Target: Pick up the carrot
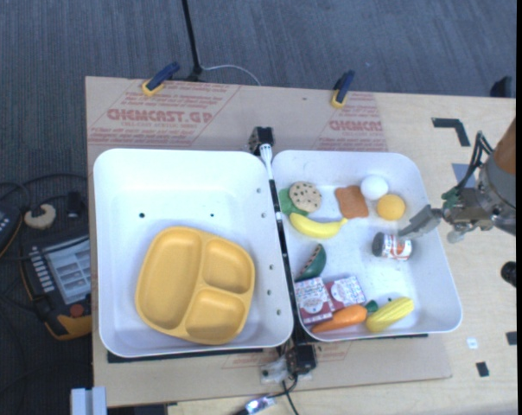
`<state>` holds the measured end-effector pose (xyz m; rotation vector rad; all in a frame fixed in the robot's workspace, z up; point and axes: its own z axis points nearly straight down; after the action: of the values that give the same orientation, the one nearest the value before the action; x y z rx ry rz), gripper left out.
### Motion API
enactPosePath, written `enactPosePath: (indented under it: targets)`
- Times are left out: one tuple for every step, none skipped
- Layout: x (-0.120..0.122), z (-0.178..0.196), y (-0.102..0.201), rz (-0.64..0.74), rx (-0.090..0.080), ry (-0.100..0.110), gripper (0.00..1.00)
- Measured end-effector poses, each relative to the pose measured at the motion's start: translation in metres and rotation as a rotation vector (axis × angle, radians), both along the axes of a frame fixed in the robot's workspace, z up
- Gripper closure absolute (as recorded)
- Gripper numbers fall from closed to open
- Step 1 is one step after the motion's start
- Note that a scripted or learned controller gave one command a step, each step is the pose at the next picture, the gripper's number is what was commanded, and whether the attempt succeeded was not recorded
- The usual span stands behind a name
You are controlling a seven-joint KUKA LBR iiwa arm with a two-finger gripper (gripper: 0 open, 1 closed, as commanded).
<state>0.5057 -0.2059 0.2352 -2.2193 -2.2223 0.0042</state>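
1. We see an orange carrot (340, 318) with a green top.
2. We see a yellow divided tray (194, 283) in a white bin (123, 197).
3. We see a yellow banana (315, 226) and a brown-speckled cookie (305, 196).

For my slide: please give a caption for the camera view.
Robot hand hovers beside a can; the carrot lies untouched.

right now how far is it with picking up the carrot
Nothing looks done yet: the carrot lies in the right bin at its front edge, beside the corn. The gripper sits near the can, away from the carrot. Reaching, grasping and lifting are all left.
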Motion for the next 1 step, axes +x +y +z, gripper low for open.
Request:
enactPosePath:
  targets:
    - [0.0857, -0.0664, 0.0070, -0.267, -0.001, 0.003, 0.00]
